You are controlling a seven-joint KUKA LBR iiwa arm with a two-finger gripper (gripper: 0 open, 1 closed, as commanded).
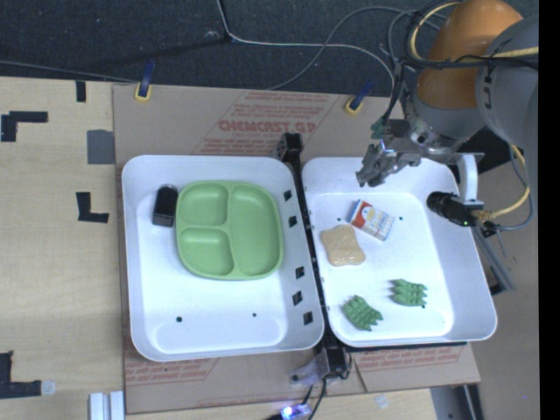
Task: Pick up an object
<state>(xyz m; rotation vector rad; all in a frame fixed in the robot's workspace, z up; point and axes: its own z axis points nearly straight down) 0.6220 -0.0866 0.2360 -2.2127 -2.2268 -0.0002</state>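
Gripper (374,170) hangs over right bin's (455,322) far edge, finger state unclear, small carton (372,220) lying just below

Even, soft overhead light; faint shadows, slightly grainy.

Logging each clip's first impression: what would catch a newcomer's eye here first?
The pale green three-compartment plastic plate in the left white bin stands out most, with a small black block at its left edge. The grey arm's two-finger gripper hangs over the right white bin's far edge, above a small red-and-white carton and a tan sponge-like piece.
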